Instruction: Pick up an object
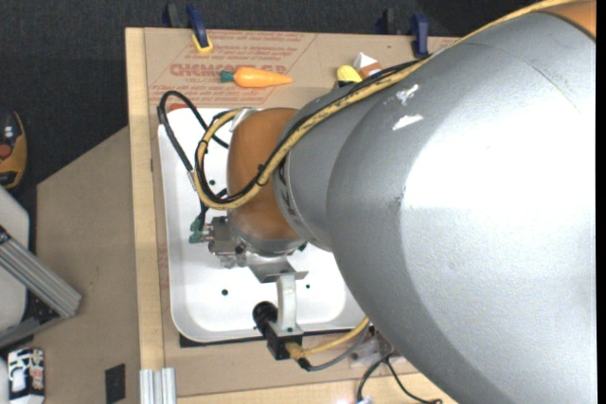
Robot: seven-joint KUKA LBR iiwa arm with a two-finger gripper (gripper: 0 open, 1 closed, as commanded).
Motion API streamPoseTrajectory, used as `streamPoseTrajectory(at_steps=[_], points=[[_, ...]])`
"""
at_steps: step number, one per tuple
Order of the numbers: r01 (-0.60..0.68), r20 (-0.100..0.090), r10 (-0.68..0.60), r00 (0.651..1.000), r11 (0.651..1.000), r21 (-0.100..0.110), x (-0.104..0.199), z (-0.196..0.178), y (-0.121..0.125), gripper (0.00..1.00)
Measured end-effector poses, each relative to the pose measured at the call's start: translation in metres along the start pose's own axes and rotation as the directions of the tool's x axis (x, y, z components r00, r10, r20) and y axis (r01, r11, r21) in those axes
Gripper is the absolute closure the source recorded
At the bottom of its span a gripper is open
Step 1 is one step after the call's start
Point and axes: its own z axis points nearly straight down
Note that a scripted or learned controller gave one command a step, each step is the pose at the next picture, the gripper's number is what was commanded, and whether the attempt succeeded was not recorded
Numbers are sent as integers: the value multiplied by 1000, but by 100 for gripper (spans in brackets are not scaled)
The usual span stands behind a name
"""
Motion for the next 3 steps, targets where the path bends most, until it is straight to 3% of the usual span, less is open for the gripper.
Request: streamPoseTrajectory(at_steps=[1, 3], points=[[-2, 0, 2, 1000, 1000, -8, -2, -55, 55, 100], [-2, 1, 2, 1000, 1000, -1, -2, -72, 51, 100]])
